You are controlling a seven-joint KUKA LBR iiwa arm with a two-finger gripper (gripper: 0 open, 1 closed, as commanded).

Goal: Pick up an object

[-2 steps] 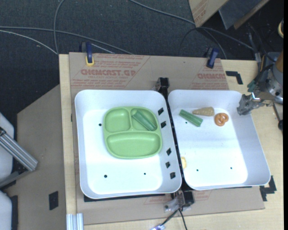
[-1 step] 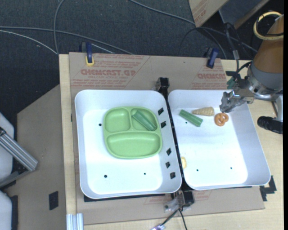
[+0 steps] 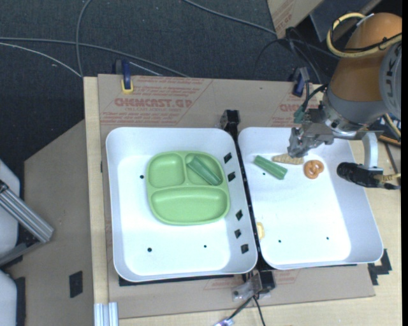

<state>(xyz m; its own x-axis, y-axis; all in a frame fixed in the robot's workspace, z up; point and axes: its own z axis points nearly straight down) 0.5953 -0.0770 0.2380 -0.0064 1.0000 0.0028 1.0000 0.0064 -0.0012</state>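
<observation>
the hand [image 3: 297, 151] hangs low over the far part of the right bin [image 3: 319, 239]. i cannot tell how it is set. a tan stick [image 3: 287, 160] lies right under it. a green piece [image 3: 270, 167] lies just left. a small brown pretzel [image 3: 313, 169] lies just right of the hand.

dark carpet [image 3: 191, 38] with loose cables [image 3: 80, 44], brown board [image 3: 172, 102] on bench, cardboard box [image 3: 290, 13] at top
</observation>
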